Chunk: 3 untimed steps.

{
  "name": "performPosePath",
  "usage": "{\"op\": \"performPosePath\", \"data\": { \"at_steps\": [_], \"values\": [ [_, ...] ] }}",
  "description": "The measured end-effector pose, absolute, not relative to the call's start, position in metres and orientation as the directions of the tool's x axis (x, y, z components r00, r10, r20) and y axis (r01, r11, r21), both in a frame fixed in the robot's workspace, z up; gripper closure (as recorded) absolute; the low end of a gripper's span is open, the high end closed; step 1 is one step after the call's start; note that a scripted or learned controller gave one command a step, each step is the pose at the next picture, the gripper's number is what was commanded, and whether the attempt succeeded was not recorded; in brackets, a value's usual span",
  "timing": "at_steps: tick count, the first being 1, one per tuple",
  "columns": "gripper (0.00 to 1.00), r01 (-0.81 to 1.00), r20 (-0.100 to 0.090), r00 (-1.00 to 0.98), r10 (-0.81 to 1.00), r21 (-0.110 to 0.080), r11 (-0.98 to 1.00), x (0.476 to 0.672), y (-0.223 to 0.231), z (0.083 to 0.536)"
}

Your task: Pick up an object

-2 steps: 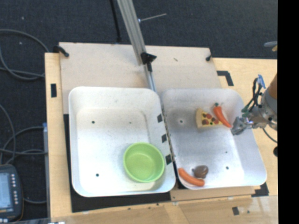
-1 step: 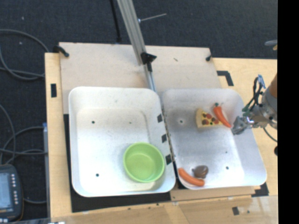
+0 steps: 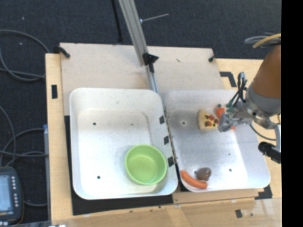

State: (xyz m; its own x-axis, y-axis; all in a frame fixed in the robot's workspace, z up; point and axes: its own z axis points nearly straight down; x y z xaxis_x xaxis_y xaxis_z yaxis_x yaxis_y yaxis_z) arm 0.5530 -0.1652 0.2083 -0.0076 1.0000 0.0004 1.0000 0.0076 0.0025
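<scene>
Presently the gripper (image 3: 226, 122) sits at 3 o'clock of the cream pizza-slice toy with red dots (image 3: 208, 120), touching it for a side approach; finger state: cannot tell.

A robotics lab (arm (image 3: 270, 79), test bins (image 3: 85, 103)).

Matt white plastic bins (image 3: 118, 98), smooth green plastic bowl (image 3: 146, 164), pale wooden bench (image 3: 104, 60), ribbed aluminium post (image 3: 132, 20)
</scene>
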Motion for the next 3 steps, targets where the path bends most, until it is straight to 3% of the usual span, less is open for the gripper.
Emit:
{"op": "performPosePath", "data": {
  "at_steps": [3],
  "values": [
    [1.00, 1.000, 0.002, -0.008, 1.000, 0.002, 0.008, 0.591, -0.016, 0.223]
  ]
}}
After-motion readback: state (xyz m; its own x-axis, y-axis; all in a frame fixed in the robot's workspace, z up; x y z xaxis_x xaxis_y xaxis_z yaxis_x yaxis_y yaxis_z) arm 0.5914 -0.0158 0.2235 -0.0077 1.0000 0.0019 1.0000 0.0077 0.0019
